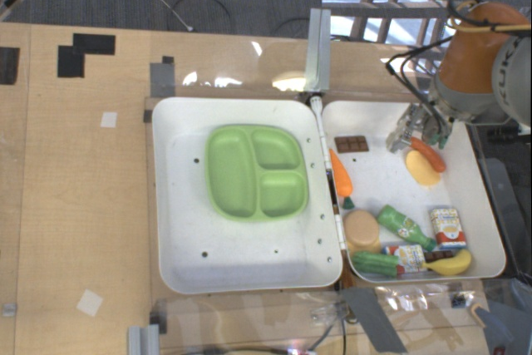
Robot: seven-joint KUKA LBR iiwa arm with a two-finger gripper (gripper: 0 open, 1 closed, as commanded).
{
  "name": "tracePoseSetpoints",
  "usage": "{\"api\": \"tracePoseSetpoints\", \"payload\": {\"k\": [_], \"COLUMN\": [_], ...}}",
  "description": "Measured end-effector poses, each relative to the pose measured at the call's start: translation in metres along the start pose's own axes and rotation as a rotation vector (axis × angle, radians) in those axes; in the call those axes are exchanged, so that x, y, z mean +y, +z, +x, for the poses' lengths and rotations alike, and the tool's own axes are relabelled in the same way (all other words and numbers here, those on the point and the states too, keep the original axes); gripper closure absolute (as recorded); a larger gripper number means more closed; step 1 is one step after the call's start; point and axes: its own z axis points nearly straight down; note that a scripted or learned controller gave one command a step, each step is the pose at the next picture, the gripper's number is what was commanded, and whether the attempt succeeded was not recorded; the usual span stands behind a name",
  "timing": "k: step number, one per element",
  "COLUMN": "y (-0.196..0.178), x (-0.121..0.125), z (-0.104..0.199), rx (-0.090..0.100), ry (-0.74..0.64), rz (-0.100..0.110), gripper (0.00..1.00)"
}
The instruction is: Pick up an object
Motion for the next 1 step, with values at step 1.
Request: {"api": "tracePoseSetpoints", "payload": {"k": [1], "y": [-0.121], "x": [0.0154], "z": [0.0257], "rx": [0.006], "ry": [-0.247], "rz": [-0.001], "gripper": [1.0]}}
